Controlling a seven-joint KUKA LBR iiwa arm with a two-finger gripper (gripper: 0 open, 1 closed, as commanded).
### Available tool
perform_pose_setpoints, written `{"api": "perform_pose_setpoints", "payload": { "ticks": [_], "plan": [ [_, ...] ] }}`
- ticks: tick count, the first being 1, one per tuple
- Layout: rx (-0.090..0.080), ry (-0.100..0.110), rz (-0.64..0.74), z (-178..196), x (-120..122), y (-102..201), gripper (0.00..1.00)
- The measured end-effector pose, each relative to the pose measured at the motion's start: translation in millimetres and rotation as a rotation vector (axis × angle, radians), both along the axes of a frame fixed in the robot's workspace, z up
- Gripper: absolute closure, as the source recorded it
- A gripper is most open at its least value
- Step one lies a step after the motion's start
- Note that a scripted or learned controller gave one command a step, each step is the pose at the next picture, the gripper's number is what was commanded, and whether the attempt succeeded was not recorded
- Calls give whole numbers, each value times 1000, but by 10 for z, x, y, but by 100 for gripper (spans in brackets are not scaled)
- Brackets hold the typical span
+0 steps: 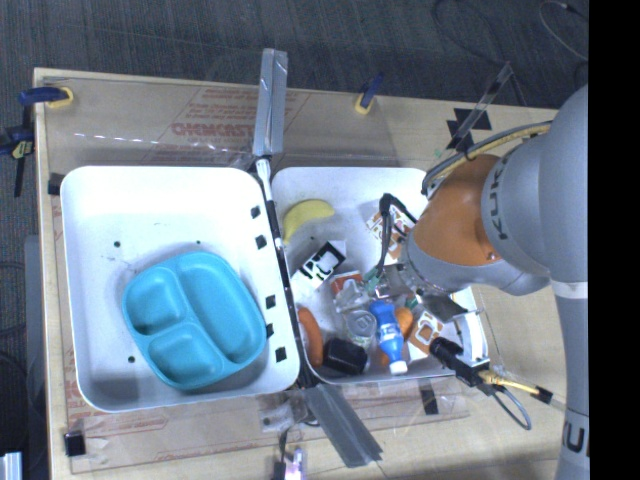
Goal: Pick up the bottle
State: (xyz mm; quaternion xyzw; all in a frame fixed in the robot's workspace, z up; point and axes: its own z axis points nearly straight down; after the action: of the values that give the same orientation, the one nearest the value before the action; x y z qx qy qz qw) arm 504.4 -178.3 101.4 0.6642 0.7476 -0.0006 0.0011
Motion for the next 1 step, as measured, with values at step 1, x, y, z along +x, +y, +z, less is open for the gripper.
{"api": "perform_pose_setpoints", "payload": {
  "ticks": [1],
  "plan": [
    [0, 0, 0, -1, -1, 0, 0]
  ]
}}
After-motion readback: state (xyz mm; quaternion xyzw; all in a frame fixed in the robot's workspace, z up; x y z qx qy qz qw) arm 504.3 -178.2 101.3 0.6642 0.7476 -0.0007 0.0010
